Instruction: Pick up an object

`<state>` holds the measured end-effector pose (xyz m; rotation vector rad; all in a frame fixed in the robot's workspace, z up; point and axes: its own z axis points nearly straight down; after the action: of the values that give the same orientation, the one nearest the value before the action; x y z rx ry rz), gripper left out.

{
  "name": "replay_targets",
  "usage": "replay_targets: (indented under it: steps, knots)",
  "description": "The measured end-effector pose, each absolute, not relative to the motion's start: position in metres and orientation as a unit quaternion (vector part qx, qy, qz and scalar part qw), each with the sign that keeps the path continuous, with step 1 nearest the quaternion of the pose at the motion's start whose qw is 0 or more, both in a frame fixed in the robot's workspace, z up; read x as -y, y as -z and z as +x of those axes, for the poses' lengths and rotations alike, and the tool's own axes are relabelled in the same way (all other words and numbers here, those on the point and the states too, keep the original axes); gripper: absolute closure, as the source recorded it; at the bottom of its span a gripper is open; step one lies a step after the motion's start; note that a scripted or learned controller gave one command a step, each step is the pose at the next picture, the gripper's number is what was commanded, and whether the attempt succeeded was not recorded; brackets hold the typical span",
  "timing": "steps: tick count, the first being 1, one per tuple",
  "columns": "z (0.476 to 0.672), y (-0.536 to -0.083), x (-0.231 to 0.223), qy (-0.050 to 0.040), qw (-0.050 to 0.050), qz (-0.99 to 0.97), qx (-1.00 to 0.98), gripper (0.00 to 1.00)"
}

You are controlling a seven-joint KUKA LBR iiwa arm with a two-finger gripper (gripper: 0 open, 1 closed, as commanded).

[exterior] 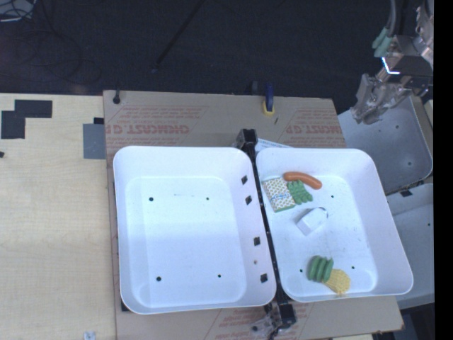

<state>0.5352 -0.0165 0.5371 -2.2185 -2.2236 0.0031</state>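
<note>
Bins came first in our reading: the left shallow white plastic bin (134, 190) held nothing we could make out, while the right shallow white plastic bin (368, 183) carried every candidate for the pick. The grey arm's two-finger gripper (369, 106) hung at about two o'clock from the right bin, outside its rim and well above the bench; we could not tell how it stood, since that part of the view was small and cluttered.

Inside the right bin, at roughly eleven o'clock, we saw a flat patterned green-and-white packet (278, 193) with a small green ridged toy (301, 192) touching its right edge and an orange sausage-shaped toy (303, 180) just above them. Near the centre lay a small white block (311, 220), apart from the rest. At about six o'clock sat a dark green ridged toy vegetable (319, 268) touching a yellow corn-like toy (337, 281).

We judged the step to be the approach, with nothing yet grasped. To do it well, we would have chosen the isolated white block or the orange toy, come straight down over its middle, and closed across its narrow side. The crowded pairs risked a nudge or double contact, and the flat packet offered little to pinch.
</note>
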Motion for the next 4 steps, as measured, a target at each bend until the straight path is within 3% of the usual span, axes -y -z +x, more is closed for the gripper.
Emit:
replay_targets:
  steps: [2, 3, 4]
  knots:
    - [0.587, -0.537, -0.017, -0.0010, 0.000, -0.707, 0.708, 1.00]
    - [0.631, -0.537, -0.052, -0.0009, 0.000, -0.706, 0.708, 1.00]
    - [0.644, -0.537, -0.104, -0.0010, 0.001, -0.706, 0.709, 1.00]
